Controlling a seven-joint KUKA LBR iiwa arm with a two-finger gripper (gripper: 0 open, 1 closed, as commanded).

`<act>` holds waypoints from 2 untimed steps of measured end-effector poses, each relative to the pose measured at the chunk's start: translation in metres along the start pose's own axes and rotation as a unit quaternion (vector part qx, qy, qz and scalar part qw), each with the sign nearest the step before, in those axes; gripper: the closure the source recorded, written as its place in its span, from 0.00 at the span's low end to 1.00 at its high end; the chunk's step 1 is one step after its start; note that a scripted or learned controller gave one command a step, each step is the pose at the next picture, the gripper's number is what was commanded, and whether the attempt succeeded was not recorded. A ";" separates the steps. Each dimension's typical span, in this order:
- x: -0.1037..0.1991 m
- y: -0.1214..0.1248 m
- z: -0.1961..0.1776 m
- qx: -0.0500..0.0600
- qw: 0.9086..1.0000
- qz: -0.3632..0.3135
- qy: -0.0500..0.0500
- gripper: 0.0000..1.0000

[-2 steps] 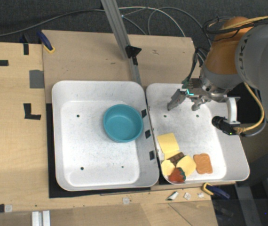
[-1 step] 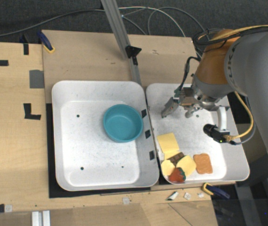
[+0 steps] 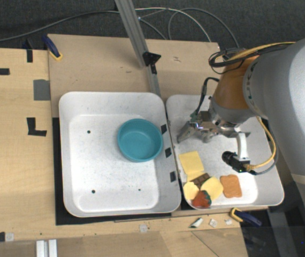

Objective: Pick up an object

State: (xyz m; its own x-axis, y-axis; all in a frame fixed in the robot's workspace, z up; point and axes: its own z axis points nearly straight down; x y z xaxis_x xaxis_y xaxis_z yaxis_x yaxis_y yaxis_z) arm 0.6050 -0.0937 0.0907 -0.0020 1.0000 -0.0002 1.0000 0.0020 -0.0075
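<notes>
The gripper (image 3: 194, 131) hangs with its jaws spread wide and holding nothing, while the yellow block (image 3: 191, 163) lies just below it in the right bin (image 3: 270, 197), flat

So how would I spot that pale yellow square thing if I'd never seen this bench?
Find the right bin of the two white ones, where the gripper hangs. Its near end holds a cluster of small pieces. The pale yellow square lies at the cluster's far edge, nearest the gripper: flat, plain, and lighter than its neighbours.

a bulky grey arm (image 3: 289, 90) with an orange band (image 3: 233, 92), yellow and black cables.
</notes>
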 end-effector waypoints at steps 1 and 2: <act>0.001 0.001 -0.013 -0.002 1.000 -0.001 0.000 1.00; -0.001 0.007 -0.057 -0.005 1.000 0.000 0.000 1.00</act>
State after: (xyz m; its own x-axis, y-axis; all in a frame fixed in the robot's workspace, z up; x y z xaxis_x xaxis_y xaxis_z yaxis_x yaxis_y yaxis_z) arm 0.6121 -0.0947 0.1475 -0.0013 1.0000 -0.0003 1.0000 0.0013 0.0026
